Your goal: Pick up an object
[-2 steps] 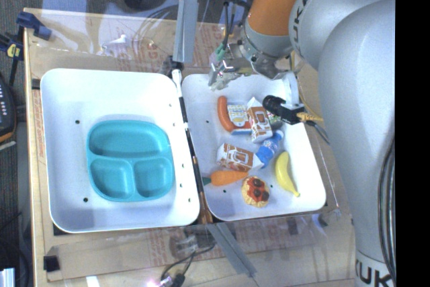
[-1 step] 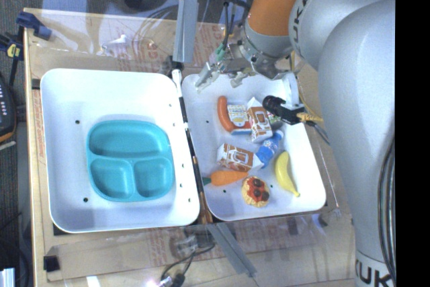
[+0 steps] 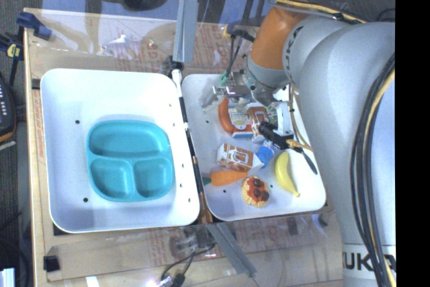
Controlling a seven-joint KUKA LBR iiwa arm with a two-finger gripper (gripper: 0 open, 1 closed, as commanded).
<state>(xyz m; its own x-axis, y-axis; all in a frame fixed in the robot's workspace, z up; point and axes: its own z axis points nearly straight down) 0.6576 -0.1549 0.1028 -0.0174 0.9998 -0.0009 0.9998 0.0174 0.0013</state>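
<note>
The right white bin point(image 3: 201, 94) holds several toy foods. A red-orange sausage pack point(image 3: 232, 117) lies near its far end. A brown and white carton point(image 3: 236, 156), a small blue block point(image 3: 265, 154), an orange carrot point(image 3: 228, 177), a yellow banana point(image 3: 287, 173) and a round tart with red berries point(image 3: 256, 191) lie toward the near end. My gripper point(image 3: 230, 89) hangs low over the bin's far part, just above the sausage pack. The wrist and its cables hide its tips.
The left white bin point(image 3: 60, 97) holds a turquoise divided tray point(image 3: 129, 159). A metal post point(image 3: 185, 27) stands behind the gap between the bins. The grey arm point(image 3: 342, 111) covers the right bin's right side.
</note>
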